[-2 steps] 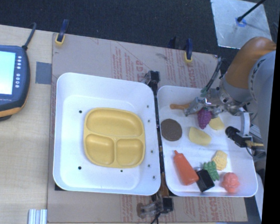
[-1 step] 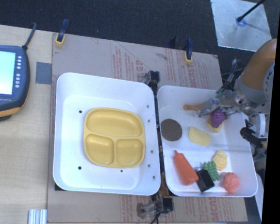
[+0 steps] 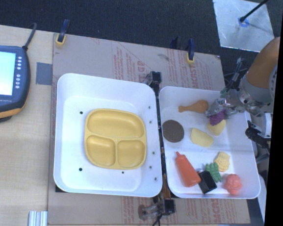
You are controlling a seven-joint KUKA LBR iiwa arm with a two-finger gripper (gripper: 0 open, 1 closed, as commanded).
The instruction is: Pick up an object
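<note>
Two shallow white bins sit side by side on a cardboard sheet that covers the middle of the tabletop. The left bin carries a yellow divided plate, lying flat near its centre with one long compartment toward the far edge and two smaller ones toward the near edge.

The right bin holds the loose objects. A tan drumstick lies near its far edge. A brown round patty rests close to the bin's left edge, and a pale yellow wedge lies just beside it, toward the middle. An orange bottle-shaped piece lies at a slant toward the near left corner, its lower end touching a black block. A green leafy piece sits against that block, with a yellow corn piece just above it and a pink round piece in the near right corner.

The gripper comes in over the bin's far right part, its jaws down at a purple object that lies on top of a pale yellow piece. The jaws are too small and cluttered here to tell whether they stand apart or together, or whether they hold the purple object.

A handheld control pendant rests at the tabletop's left edge
</note>
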